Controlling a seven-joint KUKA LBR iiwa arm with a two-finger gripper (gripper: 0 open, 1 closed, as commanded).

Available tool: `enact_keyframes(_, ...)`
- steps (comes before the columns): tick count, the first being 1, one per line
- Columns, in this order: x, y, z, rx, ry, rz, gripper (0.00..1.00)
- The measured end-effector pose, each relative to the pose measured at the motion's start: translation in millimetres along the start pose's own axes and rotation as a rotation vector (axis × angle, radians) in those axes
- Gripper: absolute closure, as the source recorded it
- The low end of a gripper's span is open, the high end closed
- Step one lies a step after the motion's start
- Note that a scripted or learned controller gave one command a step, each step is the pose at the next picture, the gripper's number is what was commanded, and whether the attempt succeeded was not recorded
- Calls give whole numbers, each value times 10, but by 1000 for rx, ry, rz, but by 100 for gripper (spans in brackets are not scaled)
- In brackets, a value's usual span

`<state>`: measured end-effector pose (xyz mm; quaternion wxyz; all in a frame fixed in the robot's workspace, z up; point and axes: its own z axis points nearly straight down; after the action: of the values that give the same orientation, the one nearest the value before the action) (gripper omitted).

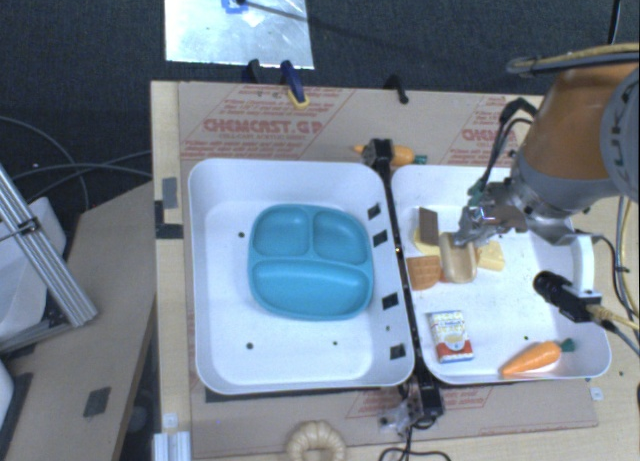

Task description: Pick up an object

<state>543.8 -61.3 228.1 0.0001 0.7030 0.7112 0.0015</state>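
The claw [468,234] is low in the right bin [590,349], just above a bread piece [458,264]; its state I cannot tell. This bin has also one carton [451,336] and one carrot [532,357]; the left bin [215,249] has one blue plate [308,259].

Even, bright overhead light on my bench; white bins [300,174] near blown out. Foil sheet [238,9] at 11 o'clock glares. Floor beyond dark. Soft shadows, slight overall softness, grain.
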Motion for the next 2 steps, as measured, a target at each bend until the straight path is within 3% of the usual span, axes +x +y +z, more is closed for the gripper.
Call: enact_keyframes(2, 1034, 318, 138, -1, 0, 1, 100)
